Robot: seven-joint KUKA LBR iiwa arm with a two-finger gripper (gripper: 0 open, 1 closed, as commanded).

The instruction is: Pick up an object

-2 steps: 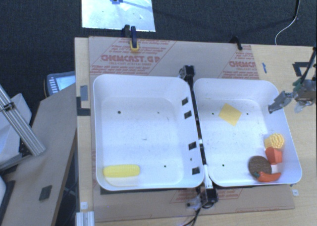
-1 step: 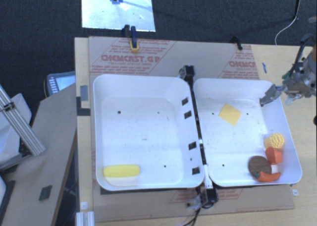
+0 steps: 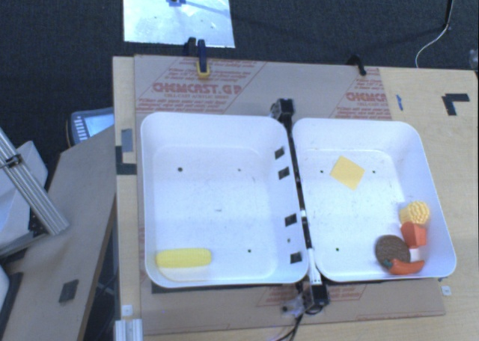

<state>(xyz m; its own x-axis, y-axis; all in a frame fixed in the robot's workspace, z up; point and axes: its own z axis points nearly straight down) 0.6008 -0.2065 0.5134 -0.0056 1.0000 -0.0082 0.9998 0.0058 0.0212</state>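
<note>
Two white bins sit side by side on the bench. The left bin (image 3: 217,145) holds a long yellow object (image 3: 183,258) near its front left corner. In the right bin (image 3: 359,134) a flat yellow square (image 3: 347,172) lies near the middle back. At that bin's front right corner lie a yellow corn-like piece (image 3: 415,212), a small orange-red block (image 3: 414,234), a round brown disc (image 3: 390,249) and an orange carrot-like piece (image 3: 406,266), close together.
Black clips (image 3: 285,173) line the seam between the bins. A shiny metal plate (image 3: 178,3) lies beyond the bench at the back. A yellow clamp (image 3: 202,63) grips the board's far edge. A metal rail (image 3: 30,190) leans at the left.
</note>
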